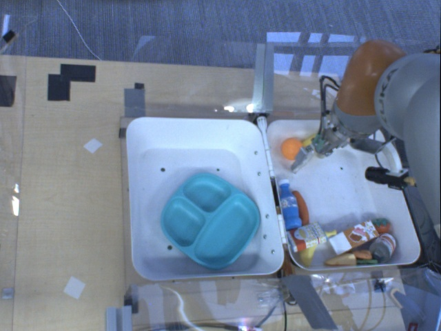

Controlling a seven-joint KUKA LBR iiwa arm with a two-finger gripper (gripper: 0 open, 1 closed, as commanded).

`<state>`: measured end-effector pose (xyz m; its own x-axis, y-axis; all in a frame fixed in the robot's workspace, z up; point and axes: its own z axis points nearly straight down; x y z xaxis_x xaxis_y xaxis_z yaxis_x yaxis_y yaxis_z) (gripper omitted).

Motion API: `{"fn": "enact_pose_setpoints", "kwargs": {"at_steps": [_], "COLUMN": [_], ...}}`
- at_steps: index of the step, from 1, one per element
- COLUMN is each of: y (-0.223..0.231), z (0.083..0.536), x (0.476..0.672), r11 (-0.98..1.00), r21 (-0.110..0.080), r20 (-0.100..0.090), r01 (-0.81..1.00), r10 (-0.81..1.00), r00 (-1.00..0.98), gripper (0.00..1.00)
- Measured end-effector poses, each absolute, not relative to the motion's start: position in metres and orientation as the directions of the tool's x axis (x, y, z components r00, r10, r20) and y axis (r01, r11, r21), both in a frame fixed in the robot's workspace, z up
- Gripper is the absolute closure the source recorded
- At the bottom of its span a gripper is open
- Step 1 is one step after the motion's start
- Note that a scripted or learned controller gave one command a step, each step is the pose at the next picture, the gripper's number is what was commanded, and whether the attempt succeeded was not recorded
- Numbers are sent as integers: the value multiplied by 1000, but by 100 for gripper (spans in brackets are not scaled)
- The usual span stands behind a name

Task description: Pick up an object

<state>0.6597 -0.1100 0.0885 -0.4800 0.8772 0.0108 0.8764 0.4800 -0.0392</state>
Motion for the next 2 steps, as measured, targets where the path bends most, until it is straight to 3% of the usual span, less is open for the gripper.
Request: {"fn": "enact_pose_setpoints", "kwargs": {"at_steps": [2], "y": [-116], "z": [89], "x": [660], "r11": [512], "r21": [-36], "r20": [24], "r01": [858], "r10": [859], "r00": [-512], "gripper": [0]}}
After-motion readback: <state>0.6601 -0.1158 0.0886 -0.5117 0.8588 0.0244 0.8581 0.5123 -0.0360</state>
